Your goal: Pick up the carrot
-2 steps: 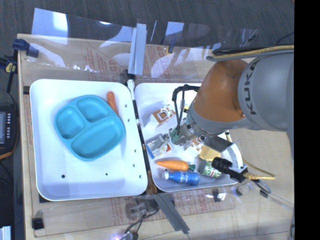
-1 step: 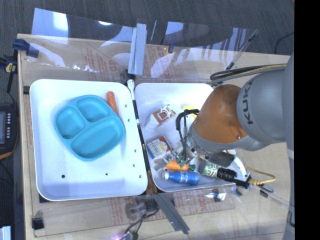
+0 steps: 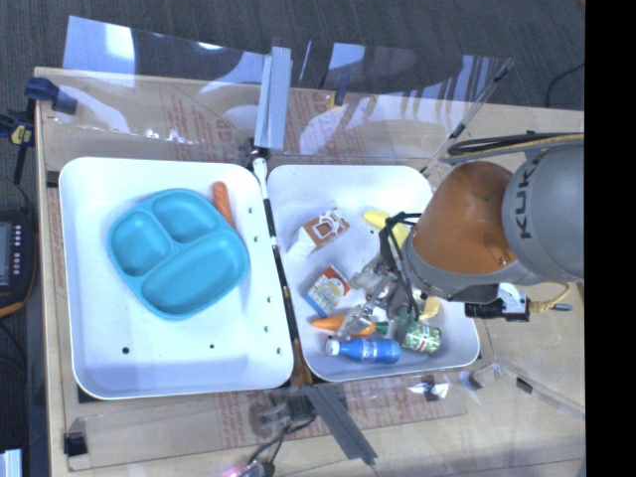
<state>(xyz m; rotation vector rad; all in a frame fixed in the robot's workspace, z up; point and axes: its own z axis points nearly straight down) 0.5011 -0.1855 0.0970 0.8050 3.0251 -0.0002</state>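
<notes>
One orange carrot [image 3: 327, 320] looks light, hard and smooth, so we grab its middle. We cannot tell if the claw [image 3: 376, 302] is open.

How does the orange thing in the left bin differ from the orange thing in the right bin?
The carrot in the left bin lies almost upright in the view, beside the blue divided plate; the orange piece in the right bin lies nearly level. The first lies apart from clutter; the second is crowded by a blue bottle and the pincer. Both are orange and slim.
</notes>
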